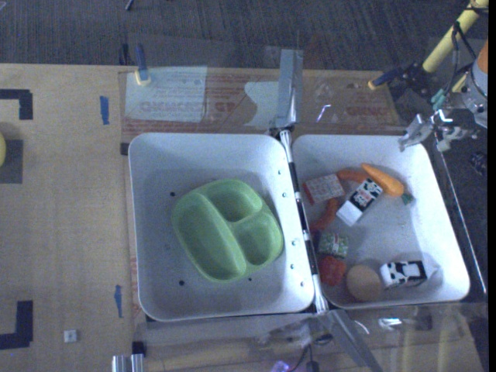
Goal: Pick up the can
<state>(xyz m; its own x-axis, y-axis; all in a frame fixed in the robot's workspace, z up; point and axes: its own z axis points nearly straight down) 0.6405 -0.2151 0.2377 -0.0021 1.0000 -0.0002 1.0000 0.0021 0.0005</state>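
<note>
A: Where is the can [403, 273]?

B: My best reading is the black-and-white piece lying on its side in the right bin [446, 231], close to the near right corner. It sits just beside a brown rounded item [363, 282].

A: And the gripper [431, 128]?

B: It hangs over the same bin's far right corner, about at the rim. I cannot tell whether it is open or closed, and nothing shows in it.

A: So which way does it need to go?

B: I'd say along the right wall toward the near edge, the whole depth of the bin. The can's long axis seems to run along the near edge, so the jaws would likely need to close across it.
</note>
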